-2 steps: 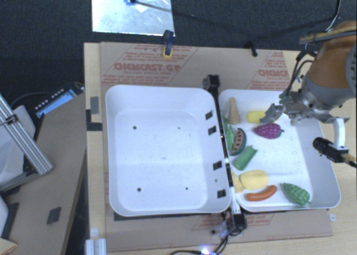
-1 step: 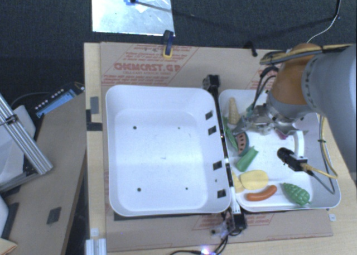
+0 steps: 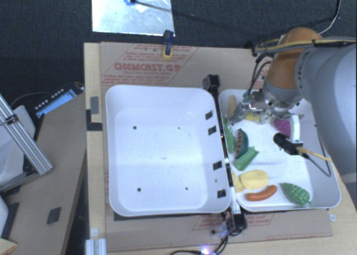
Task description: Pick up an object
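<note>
One fixed camera, above the bench [image 3: 139,58], slanting down on both bins [image 3: 162,192]

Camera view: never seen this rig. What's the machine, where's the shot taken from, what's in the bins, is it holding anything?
It is one fixed camera above a bench, looking down at a slant. The big grey shape with an orange band is a robot arm reaching in from the right; its hand hangs low over the far end of the right bin. Whether it holds anything cannot be told from here.

Two shallow white bins sit side by side on a cardboard sheet. The left bin is the larger. The right bin holds small toy foods: a watermelon slice, a green pod, a yellow piece, a sausage, a green leafy piece and a pink piece.
</note>
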{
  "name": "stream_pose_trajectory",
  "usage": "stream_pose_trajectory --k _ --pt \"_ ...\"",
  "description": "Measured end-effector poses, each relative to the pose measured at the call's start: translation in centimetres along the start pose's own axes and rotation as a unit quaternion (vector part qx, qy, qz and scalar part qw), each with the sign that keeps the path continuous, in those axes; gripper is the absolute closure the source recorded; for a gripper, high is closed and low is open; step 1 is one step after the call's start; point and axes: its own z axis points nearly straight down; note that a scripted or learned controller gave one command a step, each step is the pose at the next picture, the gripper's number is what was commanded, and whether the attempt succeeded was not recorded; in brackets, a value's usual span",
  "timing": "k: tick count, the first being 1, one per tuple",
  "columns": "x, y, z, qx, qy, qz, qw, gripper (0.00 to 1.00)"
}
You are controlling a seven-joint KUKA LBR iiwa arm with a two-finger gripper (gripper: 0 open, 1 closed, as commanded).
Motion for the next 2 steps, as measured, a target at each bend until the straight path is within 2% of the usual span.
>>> stream_pose_trajectory --k 1,2 --pt "2.09 2.12 -15.36 -0.018 -0.002 -0.003 0.9998 0.00" --pt "1.96 1.83 -15.42 -0.011 -0.002 -0.004 0.9999 1.00"
